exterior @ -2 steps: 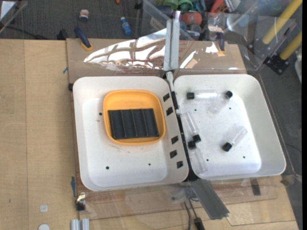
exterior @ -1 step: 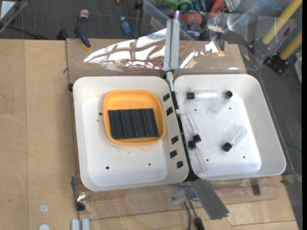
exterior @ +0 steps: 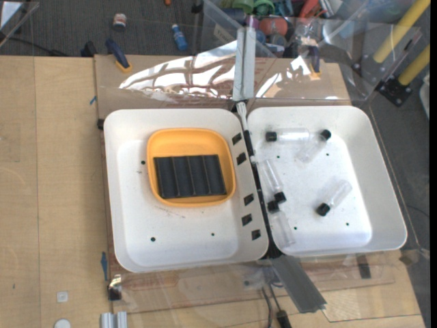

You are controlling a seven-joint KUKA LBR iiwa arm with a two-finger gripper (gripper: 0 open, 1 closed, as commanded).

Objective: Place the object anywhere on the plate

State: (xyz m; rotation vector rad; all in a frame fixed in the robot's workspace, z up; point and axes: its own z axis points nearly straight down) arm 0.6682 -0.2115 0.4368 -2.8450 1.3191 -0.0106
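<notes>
Dark ridged block [exterior: 189, 175] sits flat on orange plate [exterior: 190, 142], left bin [exterior: 130, 238]. Placement looks done; retreat straight up, avoid nudging block. End effector state: cannot tell.

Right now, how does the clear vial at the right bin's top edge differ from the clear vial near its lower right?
The top vial lies roughly level across the view, black cap at its left end; the lower-right vial lies diagonally, black cap at its lower left end. The top one sits nearer the bin wall. Both are transparent, black-capped, lying flat in the right white bin.
</notes>
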